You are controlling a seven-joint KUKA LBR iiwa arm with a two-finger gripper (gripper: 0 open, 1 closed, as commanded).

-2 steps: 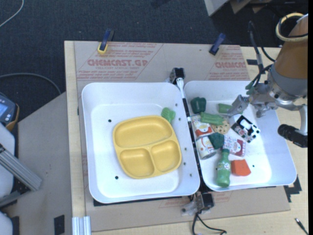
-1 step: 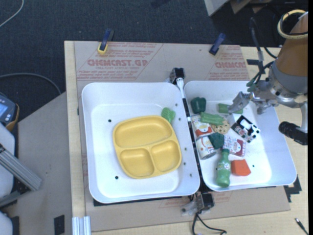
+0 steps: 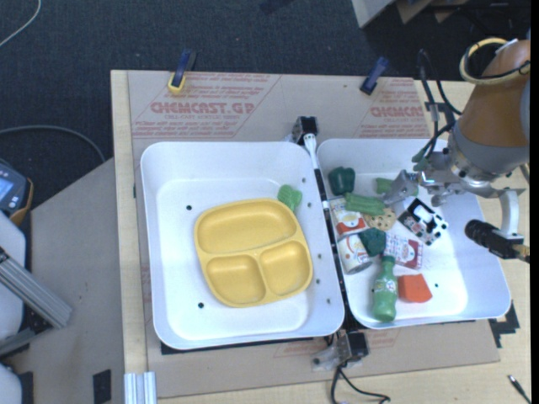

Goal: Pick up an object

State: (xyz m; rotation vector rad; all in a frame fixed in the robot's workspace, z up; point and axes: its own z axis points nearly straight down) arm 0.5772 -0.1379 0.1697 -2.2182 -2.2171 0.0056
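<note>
A: So, how far along was the pick judged to be?

B: Barely begun, it seemed. Nearest in the right bin (image 3: 493,297), an orange block (image 3: 414,288) and a green bottle (image 3: 384,290) were seen lying untouched. Just beyond them, small packets (image 3: 349,225) and a black-and-white die (image 3: 424,223) were heaped near the middle.

A: And the gripper?

B: The gripper (image 3: 408,188) was seen low over the far part of that heap, beside a green piece (image 3: 364,202). Nothing could be made out between its fingers; whether they were spread or closed could not be told.

A: The left bin?

B: A yellow divided tray (image 3: 252,251) and one green item (image 3: 290,197) at the tray's far right corner were noted in the left bin (image 3: 168,225). Grasping and lifting were judged still to be done.
</note>
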